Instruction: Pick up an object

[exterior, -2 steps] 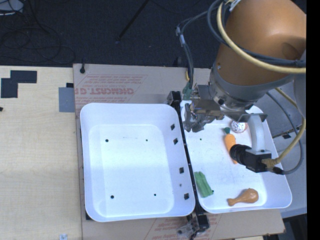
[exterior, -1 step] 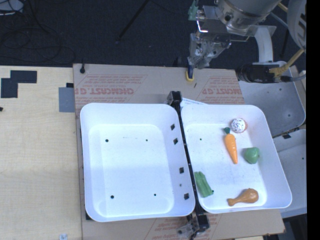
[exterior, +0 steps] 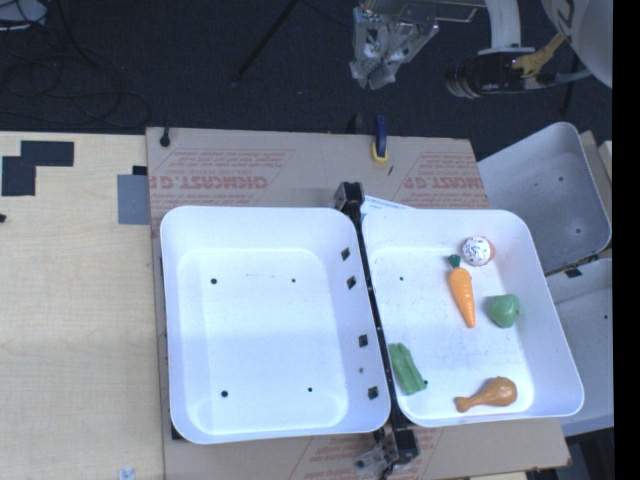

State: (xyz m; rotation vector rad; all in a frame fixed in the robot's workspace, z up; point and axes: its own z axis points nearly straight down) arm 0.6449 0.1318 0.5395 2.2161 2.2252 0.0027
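Note:
Several toy objects lie in the right bin [exterior: 545, 298]. A white patterned ball [exterior: 477, 251] sits near the bin's far side. An orange carrot [exterior: 461, 294] lies just below it, with a green rounded piece [exterior: 503, 310] to its right. A green oblong piece [exterior: 407, 368] rests against the bin's left wall near the front. A tan drumstick [exterior: 490, 395] lies at the front right. My gripper [exterior: 378, 66] hangs at the top of the camera view, beyond the far edge of the bench and well apart from all the objects, with nothing seen in it.
The left bin [exterior: 185, 268] stands beside the right one, joined along a black divider [exterior: 360, 298]. Both rest on a cardboard sheet [exterior: 260, 173]. A blue and yellow clamp [exterior: 380, 140] sits at the sheet's far edge. A grey panel [exterior: 560, 183] leans at the right.

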